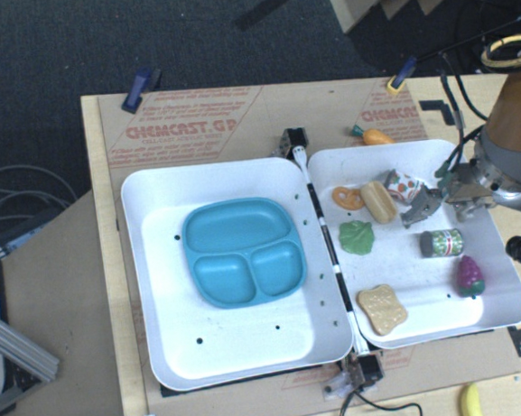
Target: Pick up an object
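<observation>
toy foods (378, 203) in right bin (496, 313), gripper (421, 208) just above them

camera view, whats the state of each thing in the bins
blue divided plate: flat in the left bin, nothing on it
can: on its side, right bin
green leaf: lying flat
cracker: lying flat
purple fruit: lying near the right wall
gripper: low over the right bin, holding nothing

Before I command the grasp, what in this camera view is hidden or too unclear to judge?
- Gripper: too small and dark in the camera view to tell whether it touches anything.
- Small white patterned object: partly covered by the gripper; shape unclear.
- Yellow curved object: cut off by the bottom edge.
- Small green-banded can: label unreadable.
</observation>
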Controlling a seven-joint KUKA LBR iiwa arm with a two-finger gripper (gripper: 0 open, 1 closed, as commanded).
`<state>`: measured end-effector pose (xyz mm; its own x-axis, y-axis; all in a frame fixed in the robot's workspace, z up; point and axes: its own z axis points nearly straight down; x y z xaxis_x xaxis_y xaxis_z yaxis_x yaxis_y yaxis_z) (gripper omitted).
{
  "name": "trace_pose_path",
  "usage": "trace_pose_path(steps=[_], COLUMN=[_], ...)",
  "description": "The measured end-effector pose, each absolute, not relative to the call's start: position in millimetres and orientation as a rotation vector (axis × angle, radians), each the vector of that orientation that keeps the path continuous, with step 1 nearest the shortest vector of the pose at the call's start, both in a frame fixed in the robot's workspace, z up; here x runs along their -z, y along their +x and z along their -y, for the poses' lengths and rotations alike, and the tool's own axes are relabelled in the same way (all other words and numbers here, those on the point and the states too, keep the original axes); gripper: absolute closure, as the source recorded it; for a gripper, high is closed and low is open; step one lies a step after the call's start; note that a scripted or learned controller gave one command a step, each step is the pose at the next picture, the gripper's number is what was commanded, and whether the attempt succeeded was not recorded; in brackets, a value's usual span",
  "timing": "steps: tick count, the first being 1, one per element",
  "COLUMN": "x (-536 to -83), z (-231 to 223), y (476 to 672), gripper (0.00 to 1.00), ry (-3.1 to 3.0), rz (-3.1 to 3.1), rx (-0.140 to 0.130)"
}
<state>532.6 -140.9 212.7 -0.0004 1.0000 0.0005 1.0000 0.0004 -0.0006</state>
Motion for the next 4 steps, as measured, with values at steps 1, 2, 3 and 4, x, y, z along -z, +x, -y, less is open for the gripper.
trace_pose_path(steps=[1, 2, 3, 4], x=[-84, -85, -85, -96], z=[204, 148, 121, 121], y=[574.6, 643.1, 666.4, 667.3], gripper=[0.0, 0.0, 0.0, 1.0], ry=[-2.221, -2.22, -2.219, -2.221], rz=[2.222, 2.225, 2.222, 2.226], rx=[0.0, 0.003, -0.001, 0.0])
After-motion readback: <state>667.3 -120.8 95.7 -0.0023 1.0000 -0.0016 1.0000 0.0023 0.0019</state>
